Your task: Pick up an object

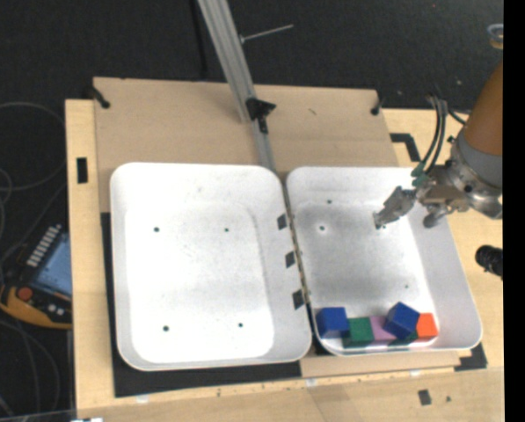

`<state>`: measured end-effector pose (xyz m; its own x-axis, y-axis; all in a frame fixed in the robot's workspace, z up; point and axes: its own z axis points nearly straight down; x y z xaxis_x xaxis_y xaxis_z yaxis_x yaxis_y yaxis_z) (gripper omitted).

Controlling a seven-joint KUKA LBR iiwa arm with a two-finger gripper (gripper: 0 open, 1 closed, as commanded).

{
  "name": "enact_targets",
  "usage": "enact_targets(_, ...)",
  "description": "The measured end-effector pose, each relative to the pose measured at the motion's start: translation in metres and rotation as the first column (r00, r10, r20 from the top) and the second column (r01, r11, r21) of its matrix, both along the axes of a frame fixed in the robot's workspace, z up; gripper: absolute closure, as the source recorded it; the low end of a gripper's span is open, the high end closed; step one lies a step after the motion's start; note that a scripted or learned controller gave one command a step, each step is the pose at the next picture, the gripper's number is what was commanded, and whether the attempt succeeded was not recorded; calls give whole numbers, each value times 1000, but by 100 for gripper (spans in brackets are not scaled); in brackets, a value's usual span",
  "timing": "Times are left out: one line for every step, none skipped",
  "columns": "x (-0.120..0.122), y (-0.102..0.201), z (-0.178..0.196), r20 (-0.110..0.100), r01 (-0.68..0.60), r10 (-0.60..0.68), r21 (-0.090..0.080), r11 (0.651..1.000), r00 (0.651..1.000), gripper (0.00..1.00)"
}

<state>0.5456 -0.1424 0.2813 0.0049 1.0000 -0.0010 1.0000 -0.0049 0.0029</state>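
Note:
Several small blocks lie along the front edge of the right bin (438, 262): a blue block (332, 320), a green block (360, 331), a pink block (382, 329), a second blue block (403, 318) and an orange block (426, 325). My gripper (409, 211) hangs over the upper right part of that bin, well behind the blocks. Its two fingers stand spread apart with nothing between them, so it is open.
The left bin (200, 262) sits beside the right one on the wooden bench. A slanted metal rail (236, 69) runs from the top down to the gap between the bins. Cables and a handheld pendant (42, 275) lie off the bench at the left.

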Motion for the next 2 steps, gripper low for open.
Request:
enact_targets(4, 14, -131, -10, -3, 3, 1, 1000, 1000, 0)
enact_targets(-32, 48, 16, 7, -10, 10, 0, 1000, 1000, 0)
